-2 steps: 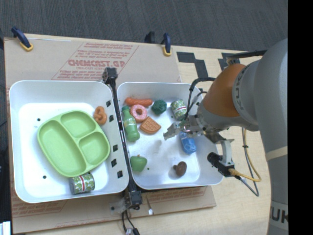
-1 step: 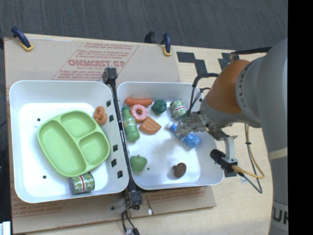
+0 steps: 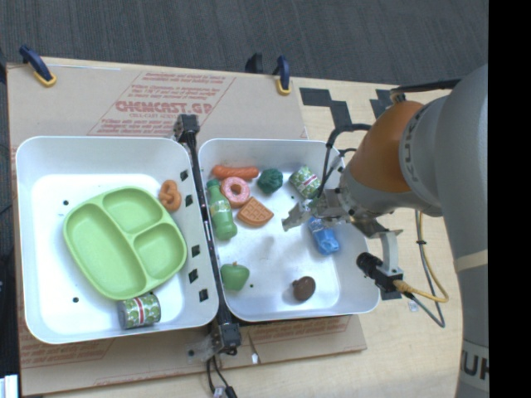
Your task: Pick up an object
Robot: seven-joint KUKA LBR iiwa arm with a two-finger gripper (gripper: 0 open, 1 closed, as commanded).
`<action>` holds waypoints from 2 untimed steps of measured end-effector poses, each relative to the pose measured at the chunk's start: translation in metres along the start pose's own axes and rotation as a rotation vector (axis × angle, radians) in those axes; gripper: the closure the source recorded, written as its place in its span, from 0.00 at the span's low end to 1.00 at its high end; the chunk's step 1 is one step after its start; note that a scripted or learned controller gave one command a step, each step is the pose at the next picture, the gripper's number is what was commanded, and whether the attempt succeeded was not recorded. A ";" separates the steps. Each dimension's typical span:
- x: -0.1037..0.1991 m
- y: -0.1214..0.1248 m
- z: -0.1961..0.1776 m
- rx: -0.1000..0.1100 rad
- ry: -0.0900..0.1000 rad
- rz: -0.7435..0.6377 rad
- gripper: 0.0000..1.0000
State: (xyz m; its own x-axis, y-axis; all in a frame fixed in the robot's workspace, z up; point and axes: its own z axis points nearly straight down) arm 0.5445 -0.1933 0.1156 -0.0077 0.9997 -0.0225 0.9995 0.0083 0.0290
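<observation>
Look at the cardboard (image 3: pixel 166 102) in the upper left: red words say "CHEMCAST GP". Your gripper (image 3: pixel 300 216) is in the right bin (image 3: pixel 348 301), beside a blue toy (image 3: pixel 325 239). You can't tell its grip.

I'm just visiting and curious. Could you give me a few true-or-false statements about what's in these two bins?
1. The green tray lies in the left bin. True.
2. A can lies beside the tray in the left bin. True.
3. The brown potato sits on the tray. False: it lies in the right bin.
4. The tool hangs over the left bin. False: it is over the right bin, near the blue toy.
</observation>
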 end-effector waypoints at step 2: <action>0.029 0.036 0.000 0.000 0.004 0.000 1.00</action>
State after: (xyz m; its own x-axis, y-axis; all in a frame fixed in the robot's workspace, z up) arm 0.5798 -0.1636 0.1159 -0.0082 0.9998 -0.0188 0.9996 0.0087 0.0286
